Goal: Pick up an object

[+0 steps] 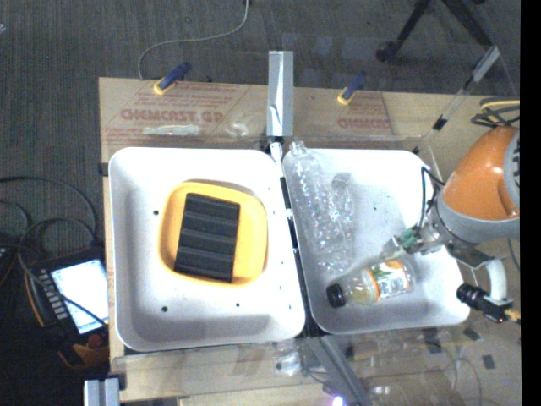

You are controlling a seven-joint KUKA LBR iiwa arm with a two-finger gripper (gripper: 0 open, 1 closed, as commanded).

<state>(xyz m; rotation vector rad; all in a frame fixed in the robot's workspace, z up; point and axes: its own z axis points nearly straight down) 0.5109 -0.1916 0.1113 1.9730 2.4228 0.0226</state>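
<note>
Two white bins are set side by side on the bench. In the left bin [127, 227] a yellow dish [173, 210] is seen, with a black ridged block [207, 237] laid on it. In the right bin [439, 307] a crumpled clear plastic bottle [321, 205] is stretched along the left wall, and a small juice bottle [372, 284] with a black cap is laid on its side near the front. The gripper [414, 239] is placed just beside the juice bottle's base, under the orange-banded arm [482, 184]; whether it is released or clenched cannot be told.
</note>
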